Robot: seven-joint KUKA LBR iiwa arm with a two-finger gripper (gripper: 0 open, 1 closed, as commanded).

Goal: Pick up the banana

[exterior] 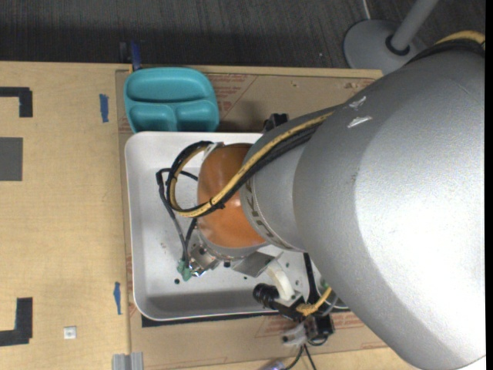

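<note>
The grey arm [385, 206] reaches low over the white bin [146, 230], its orange band [223, 206] above the wrist. The end effector [192, 267] sits near the bin floor; its opening cannot be told. A teal tray [171, 99] rests on the worktop [62, 222] beyond the bin.

Single fixed camera above bench [62, 206], slanted downward, arm [385, 206] close.

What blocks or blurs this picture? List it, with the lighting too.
Camera view: the grey arm, close to the lens, looms large and soft, covering much of the white bin; lighting is even, shadows faint; the teal tray and cardboard bench look sharp; no strong glare.
</note>
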